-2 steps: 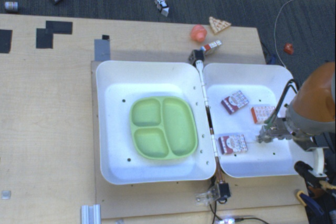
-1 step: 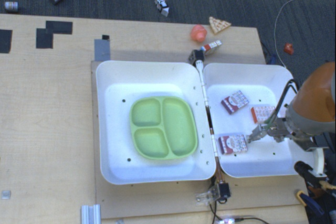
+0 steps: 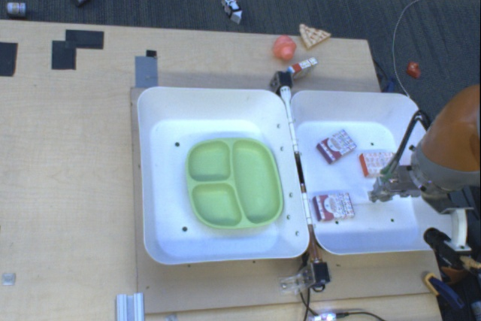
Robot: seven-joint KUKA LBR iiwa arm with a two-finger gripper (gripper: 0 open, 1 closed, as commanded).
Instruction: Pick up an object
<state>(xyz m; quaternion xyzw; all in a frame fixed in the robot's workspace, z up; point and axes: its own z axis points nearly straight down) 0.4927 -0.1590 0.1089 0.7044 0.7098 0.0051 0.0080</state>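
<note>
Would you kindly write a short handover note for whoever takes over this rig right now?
Gripper: low in the right white bin, between the orange-and-white packet and the lower maroon packet; finger state unclear, nothing visibly held.
Things: upper maroon packet also in the right bin; green three-compartment plate in the left white bin.
Done: nothing lifted.
Left: grasp and lift one packet.

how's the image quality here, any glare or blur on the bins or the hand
Camera view: lighting is even and soft, with faint shadows. The white bins look bright, slightly washed out. The green divided plate is crisp-edged. The small packets are too soft to read. The hand at the right looks slightly blurred.
</note>
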